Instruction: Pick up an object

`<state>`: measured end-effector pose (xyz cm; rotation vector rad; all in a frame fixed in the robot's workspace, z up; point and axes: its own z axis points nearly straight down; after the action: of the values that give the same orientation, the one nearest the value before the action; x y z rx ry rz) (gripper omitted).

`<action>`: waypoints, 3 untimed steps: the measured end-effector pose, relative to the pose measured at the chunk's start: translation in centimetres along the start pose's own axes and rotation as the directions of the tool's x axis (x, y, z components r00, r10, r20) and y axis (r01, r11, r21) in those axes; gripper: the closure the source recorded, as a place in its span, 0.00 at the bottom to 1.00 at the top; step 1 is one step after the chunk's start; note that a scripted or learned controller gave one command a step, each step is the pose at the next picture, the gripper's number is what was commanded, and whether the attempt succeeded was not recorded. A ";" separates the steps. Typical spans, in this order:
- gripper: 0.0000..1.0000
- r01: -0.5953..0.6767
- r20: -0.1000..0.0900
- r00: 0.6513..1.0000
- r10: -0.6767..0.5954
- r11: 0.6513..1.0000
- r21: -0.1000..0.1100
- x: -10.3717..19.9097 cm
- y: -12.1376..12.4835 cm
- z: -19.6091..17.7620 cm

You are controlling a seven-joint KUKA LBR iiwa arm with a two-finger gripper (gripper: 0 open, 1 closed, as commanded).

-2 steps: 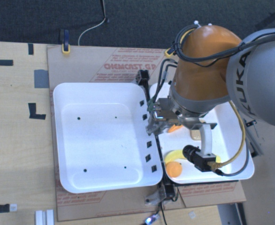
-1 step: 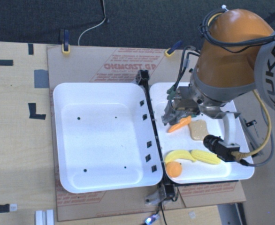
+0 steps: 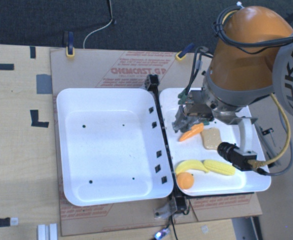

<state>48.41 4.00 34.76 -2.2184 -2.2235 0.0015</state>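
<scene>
Plainly, the gripper (image 3: 185, 122) hung low in the right bin (image 3: 259, 184), just above the carrot (image 3: 191, 132), likely lined up to grab it. Whether it had closed I cannot tell. The banana (image 3: 206, 166) and orange (image 3: 185, 180) lay nearer the front.

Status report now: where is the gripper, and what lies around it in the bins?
Gripper low in right bin, at carrot. Beside it: tan biscuit-like piece, banana, yellow corn-like piece, orange ball. Grasp not confirmed.
</scene>
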 end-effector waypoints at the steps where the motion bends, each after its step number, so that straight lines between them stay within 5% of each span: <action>1: 1.00 0.001 0.000 1.000 -0.001 1.000 0.002 0.0 0.0 -0.9; 2: 1.00 0.002 -0.002 1.000 -0.002 1.000 -0.012 2.1 0.0 -11.0; 3: 1.00 -0.001 0.002 1.000 0.001 1.000 0.004 3.1 6.8 -4.9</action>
<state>55.20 7.13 39.61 -2.2187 -2.2211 0.0086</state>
